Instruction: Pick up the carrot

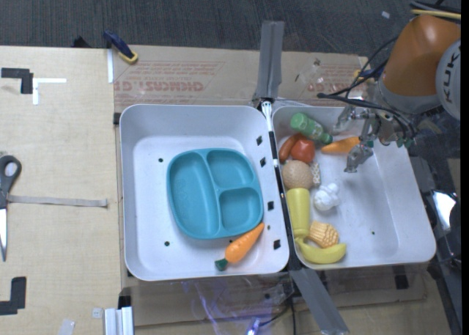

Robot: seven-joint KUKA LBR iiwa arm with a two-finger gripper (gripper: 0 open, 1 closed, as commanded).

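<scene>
Can't tell if my gripper point(359, 155) is open or closed. The carrot point(245, 245) lies far from it, over in the other bin. It looks like light, stiff, slick plastic, so I'd pinch it across the fat middle.

At the frame's upper right, the arm point(429, 51) shows a rounded orange band, grey casing, black cables, and metallic gripper point(359, 156) parts.

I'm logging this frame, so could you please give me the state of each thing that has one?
Carrot: lying in the left bin, beside the blue tray.
Gripper: over the right bin, near a second carrot.
Green bottle: on its side.
Banana: lying flat.
</scene>
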